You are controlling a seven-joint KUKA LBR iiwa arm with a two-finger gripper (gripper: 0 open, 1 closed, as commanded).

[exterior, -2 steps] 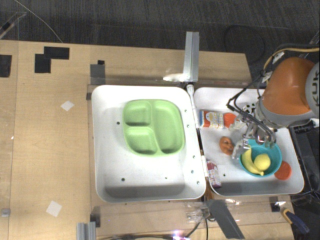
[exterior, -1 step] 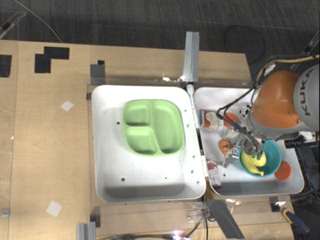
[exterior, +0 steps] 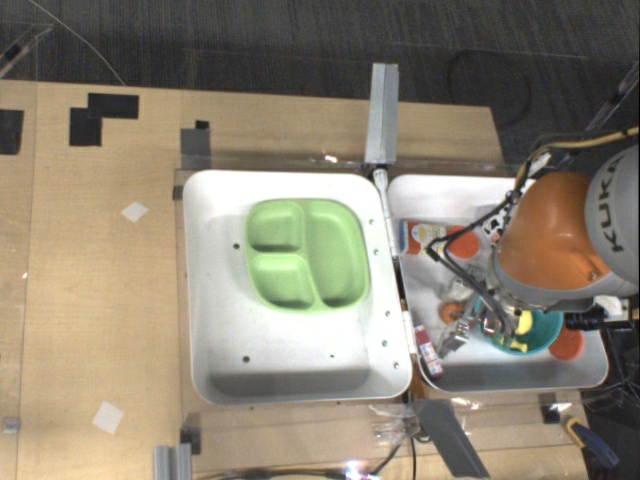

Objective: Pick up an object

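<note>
Clutter (exterior: 470, 313) of small mixed items lies in the right bin (exterior: 500, 373): a teal bowl (exterior: 535, 336), an orange piece (exterior: 567, 344), a white packet (exterior: 425, 236) near the far wall. No single long axis is clear. The gripper (exterior: 465, 330) hangs low over them; its grip cannot be told. A green tray (exterior: 305, 253) sits in the left bin (exterior: 215, 268).

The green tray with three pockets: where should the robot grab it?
Probably the green tray's raised outer rim on the right side, coming straight down from above. It lies flat in the left bin, so only its rim and the dividers between pockets give fingers an edge.
</note>
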